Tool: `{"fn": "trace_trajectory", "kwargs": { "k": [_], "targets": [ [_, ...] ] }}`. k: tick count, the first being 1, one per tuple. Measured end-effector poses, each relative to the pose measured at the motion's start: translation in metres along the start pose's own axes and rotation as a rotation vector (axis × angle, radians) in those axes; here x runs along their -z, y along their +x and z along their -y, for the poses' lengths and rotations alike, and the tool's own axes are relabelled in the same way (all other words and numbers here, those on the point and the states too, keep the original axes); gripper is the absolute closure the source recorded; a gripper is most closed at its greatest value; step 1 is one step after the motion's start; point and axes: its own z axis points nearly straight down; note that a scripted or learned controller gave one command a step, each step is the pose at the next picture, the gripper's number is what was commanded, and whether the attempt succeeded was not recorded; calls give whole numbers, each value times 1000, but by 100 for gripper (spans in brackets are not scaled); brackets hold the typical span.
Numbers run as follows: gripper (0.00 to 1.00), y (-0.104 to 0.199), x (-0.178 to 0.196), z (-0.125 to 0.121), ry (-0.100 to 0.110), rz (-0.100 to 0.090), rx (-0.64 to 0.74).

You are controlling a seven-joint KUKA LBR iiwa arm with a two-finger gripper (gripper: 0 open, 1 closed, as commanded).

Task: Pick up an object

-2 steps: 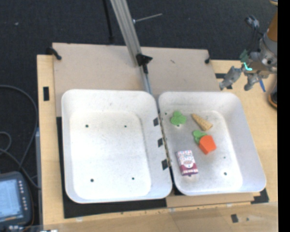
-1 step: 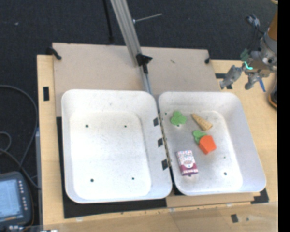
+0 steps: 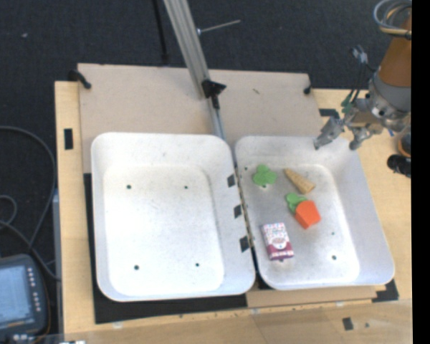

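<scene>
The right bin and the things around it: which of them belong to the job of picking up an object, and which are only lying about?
For the job:
gripper, open, above the right bin's far rim
green piece
tan cone
orange block
small carton
right bin

Lying about:
left bin
metal post
handheld pendant

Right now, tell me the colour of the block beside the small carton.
Orange block, right bin, clearest in the camera view.
</scene>
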Motion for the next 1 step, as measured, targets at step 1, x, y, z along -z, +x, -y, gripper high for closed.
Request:
{"fn": "trace_trajectory", "kwargs": {
  "k": [1],
  "targets": [
    [0, 5, -45, -4, -2, 1, 5]
  ]
}}
